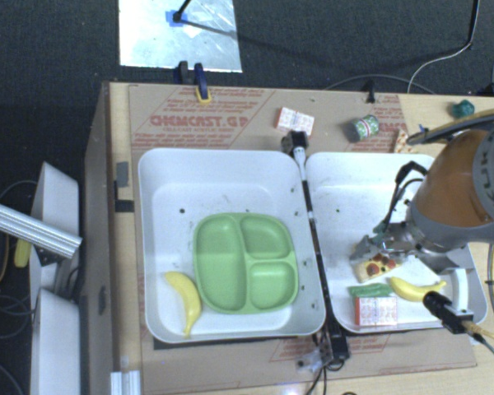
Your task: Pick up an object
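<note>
A dark carpet lies around the brown worktop (230,122), which carries two shallow white bins side by side. In the right white bin (346,179), the tool (380,247) of the grey arm hangs low, just above a small toy pizza slice with red spots (377,267); I cannot tell how wide the tool stands, because the wrist covers it. I judge that this slice is the nearest thing to take: it lies directly under the tool, a little toward the front rim of the right bin. Near the same front rim are one yellow plastic banana (413,287), its long axis along the rim, and one small red and white packet (375,309). The left white bin (173,179) holds one green divided plastic plate (245,262) and a second yellow banana (185,299), so two bananas in all.
</note>
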{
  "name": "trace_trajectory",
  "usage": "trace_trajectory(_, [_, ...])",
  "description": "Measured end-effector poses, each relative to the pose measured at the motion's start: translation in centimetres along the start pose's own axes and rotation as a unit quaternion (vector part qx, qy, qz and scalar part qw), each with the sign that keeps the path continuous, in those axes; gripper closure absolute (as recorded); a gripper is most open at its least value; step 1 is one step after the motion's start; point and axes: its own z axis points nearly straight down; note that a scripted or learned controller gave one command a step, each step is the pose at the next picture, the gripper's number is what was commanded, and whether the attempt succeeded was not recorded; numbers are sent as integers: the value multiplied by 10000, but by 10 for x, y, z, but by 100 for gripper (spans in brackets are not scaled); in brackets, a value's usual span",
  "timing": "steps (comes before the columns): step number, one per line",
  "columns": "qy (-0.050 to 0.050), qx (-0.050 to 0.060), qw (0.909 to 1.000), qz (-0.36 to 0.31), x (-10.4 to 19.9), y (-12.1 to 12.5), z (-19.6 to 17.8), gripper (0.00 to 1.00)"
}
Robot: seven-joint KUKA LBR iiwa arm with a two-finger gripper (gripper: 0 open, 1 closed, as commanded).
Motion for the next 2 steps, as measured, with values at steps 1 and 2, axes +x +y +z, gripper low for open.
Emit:
trace_trajectory(1, [6, -24, 10000, -4, -25, 3, 31, 0])
trace_trajectory(2, [0, -66, 10000, -14, -25, 6, 19, 100])
